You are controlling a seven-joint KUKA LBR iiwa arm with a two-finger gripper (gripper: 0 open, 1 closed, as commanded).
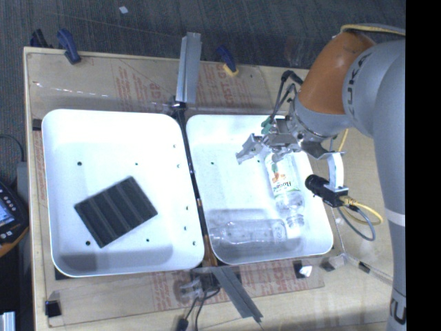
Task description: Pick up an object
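The clear plastic bottle with a white, orange and green label [281, 181] lies on its side in the right white bin [207, 185], close to the bin's right wall. Its top end points up toward the gripper [265, 147], which hangs right over that end. I cannot tell if the jaws are open or closed, because the grey metal parts blur together from up here.

The bottle looks light and maybe empty. It is smooth and round, so it could slip or roll away. Its thin walls may also bend if squeezed hard. A good place to hold it seems to be across the middle, on the label, where it is widest and less shiny.

A second clear plastic bottle [248, 231] lies along the bottom edge of the same bin. It is hard to see because it is see-through. Its right end is just beside the bottom of the first bottle, and they may be touching. That one and the bin wall leave little room for the fingers on those sides.

In the left white bin [62, 129] lies a flat black ribbed pad [116, 210], well apart from everything else. It is not in the way.
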